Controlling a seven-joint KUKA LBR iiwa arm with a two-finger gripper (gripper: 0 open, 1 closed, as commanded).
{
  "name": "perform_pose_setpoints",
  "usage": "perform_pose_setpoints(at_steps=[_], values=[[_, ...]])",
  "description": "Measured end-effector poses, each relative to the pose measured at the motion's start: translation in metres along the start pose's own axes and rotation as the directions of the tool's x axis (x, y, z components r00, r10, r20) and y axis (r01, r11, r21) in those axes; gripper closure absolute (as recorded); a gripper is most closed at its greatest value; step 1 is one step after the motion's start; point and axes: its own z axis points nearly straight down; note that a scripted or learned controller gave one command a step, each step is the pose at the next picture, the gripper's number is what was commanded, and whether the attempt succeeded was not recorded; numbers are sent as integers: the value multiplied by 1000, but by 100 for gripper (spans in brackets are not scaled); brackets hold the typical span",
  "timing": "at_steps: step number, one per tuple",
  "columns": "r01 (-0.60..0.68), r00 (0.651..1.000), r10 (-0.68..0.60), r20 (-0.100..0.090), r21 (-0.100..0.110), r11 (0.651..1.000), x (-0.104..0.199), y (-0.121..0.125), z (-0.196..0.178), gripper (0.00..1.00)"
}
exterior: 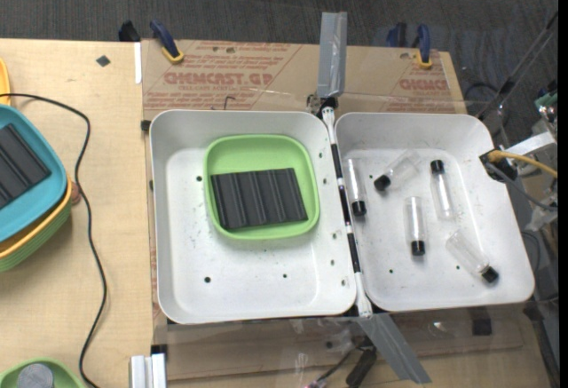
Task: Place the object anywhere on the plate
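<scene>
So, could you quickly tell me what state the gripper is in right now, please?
Gripper: its state cannot be told from the camera view; the clear plastic tubes with black caps all lie loose in the right white bin.

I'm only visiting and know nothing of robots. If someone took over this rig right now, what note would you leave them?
Gripper: nothing of it to report from this view.
Plate: green, in the left bin, a dark ribbed mat lying in it.
Tubes: five clear ones with black caps in the right bin: one along the left wall, the rest scattered.
Done: no tube on the plate.
Left: pick up a tube and set it on the plate.
</scene>
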Motion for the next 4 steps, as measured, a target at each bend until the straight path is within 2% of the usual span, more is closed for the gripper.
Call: perform_pose_setpoints(at_steps=[1,2,4], values=[[0,1000,0,-1,0,1000,-40,-8,0,0],[-1,1000,1,-3,-2,1000,-50,-10,-19,0],[0,1000,0,-2,-1,1000,-50,-10,-19,0]])
